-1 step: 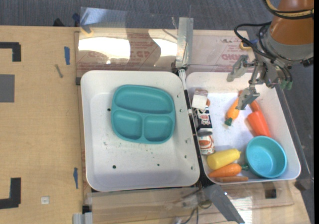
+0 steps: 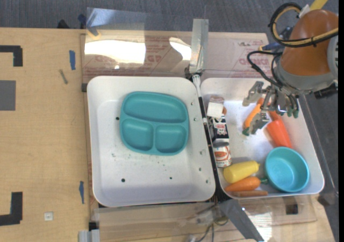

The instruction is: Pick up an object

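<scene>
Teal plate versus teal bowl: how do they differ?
The teal plate lies in the left bin; the teal bowl sits in the right bin. The plate is wide, shallow and split into three compartments; the bowl is smaller, round and deeper, with one hollow. The plate lies alone; the bowl is crowded by toy food. Both share the same teal colour.

The big grey and orange robot arm is cut off at the right edge. It hides part of the orange plastic carrot.

bins: glossy white plastic | divided plate: matt teal plastic | bench: bare wood board
</scene>
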Controlling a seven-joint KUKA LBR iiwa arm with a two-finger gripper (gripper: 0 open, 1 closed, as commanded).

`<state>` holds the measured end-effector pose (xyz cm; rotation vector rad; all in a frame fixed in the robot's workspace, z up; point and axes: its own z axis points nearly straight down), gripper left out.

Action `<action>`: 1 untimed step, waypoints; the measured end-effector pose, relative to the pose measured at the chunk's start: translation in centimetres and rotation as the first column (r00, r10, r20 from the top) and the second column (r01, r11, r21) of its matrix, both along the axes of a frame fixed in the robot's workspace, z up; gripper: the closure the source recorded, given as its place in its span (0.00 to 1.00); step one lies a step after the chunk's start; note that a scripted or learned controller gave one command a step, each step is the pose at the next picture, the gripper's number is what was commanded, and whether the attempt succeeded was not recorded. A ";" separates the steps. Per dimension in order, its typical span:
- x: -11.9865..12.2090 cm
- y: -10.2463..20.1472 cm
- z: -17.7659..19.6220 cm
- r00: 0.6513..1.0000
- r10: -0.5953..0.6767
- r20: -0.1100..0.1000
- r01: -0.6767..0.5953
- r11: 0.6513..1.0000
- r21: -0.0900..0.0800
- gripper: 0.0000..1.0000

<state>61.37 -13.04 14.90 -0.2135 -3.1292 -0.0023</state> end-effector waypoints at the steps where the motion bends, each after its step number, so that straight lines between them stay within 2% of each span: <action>1: 0.2 -2.4 -6.0 0.990 -0.143 0.014 0.143 0.990 -0.002 0.00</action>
